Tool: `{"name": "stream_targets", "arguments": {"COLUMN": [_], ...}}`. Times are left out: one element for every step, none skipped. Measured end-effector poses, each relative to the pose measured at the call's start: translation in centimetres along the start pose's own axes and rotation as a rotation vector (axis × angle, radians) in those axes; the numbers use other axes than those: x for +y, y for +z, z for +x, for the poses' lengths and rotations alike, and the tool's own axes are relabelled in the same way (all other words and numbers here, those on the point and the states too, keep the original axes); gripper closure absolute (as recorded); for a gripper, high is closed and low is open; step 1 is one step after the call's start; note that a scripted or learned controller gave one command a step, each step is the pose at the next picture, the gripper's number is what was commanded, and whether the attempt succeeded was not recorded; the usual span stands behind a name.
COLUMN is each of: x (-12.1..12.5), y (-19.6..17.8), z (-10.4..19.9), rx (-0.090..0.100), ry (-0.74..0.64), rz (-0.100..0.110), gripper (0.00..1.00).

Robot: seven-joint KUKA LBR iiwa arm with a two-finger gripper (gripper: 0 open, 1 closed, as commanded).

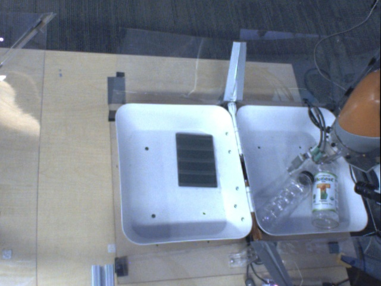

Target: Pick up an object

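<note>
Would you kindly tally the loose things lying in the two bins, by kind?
Clear plastic bottles: 2, the labelled bottle and the bare bottle, both in the right bin.
Dark ribbed pad: 1, in the left bin.
Total: 3.

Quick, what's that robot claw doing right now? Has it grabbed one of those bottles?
Gripper: it sits low in the right bin, just above the two clear bottles; whether it is open, closed or holding one cannot be told.

Arm [363,115] enters frame at 3 o'clock, orange band uppermost, grey wrist below it. Wrist angles down toward 8 o'clock. Gripper [314,157] sits at the wrist's lower-left end, pointing roughly 8 o'clock, low in the frame's right half. Cables loop beside the wrist.
</note>
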State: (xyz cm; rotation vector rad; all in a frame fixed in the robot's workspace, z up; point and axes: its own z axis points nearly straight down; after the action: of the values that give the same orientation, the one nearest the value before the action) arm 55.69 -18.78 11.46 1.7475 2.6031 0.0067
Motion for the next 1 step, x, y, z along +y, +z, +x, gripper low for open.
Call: {"name": "stream_targets", "arguments": {"x": [1.28], "y": [-1.89], "z": [-2.32], "rx": [-0.002], "ry": [-0.125], "rz": [0.001], "gripper": [0.00]}}
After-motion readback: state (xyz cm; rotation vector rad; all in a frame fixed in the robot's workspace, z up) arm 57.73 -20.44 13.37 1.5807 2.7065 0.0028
